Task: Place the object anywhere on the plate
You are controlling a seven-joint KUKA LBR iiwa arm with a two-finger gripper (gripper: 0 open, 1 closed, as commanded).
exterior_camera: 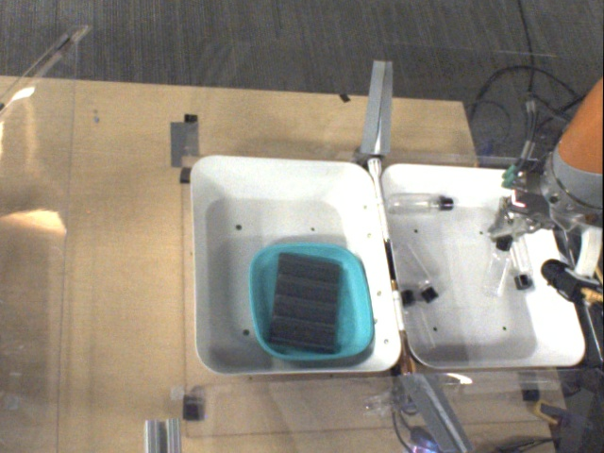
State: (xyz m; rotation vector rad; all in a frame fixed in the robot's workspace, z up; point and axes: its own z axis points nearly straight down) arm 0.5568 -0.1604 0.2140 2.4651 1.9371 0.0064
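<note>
In the camera view, the dark grey object [305, 302] is a ribbed rectangular block of four raised bars, lying flat on the turquoise plate [356, 295], which sits toward the front edge of the left bin [217, 253]. The gripper [510, 243] hangs over the right bin [453, 338] near that bin's right edge; whether it is parted or closed cannot be told. Nothing is seen between them, and block and gripper are well apart

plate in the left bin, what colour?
Teal plate, with a dark ridged block lying on it; camera view.
</note>
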